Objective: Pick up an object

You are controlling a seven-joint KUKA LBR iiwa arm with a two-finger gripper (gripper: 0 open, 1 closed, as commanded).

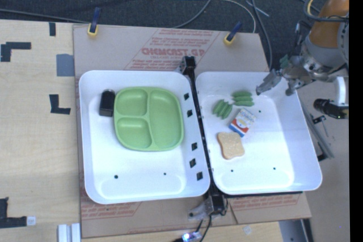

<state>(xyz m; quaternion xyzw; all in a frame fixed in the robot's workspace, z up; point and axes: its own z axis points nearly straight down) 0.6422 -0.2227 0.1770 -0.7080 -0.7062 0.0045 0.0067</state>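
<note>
White bins sit side by side on the bench; the right bin (295, 139) carries the candidates, the left bin (93, 139) a green tray (148, 119) with a small black block (106, 102) just beside it at 9 o'clock. In the right bin: two green pod clusters, one (222, 107) at centre-left and one (243, 98) just beside it toward 1 o'clock; a small carton (243, 121), white with red and blue, near them at 5 o'clock; a toast slice (231, 145) just below the carton. All lie flat on the bin floor, none lifted. Gripper (281, 83) hangs over the bin's 1 o'clock corner, close to the rim, apart from every item; nearest is the upper pod cluster, off toward its 8 o'clock. Two prongs appear splayed with a gap between them, so I read the fingers as spread, and nothing sits between them. Judgement: approach stage, target not yet committed, no contact made. Next move would call for a traverse toward 8 o'clock over the chosen item, a descent with the fingers straddling it, then a close. Pods are low and clustered, so a clean straddle looks hard; the carton seems the better bet.
</note>
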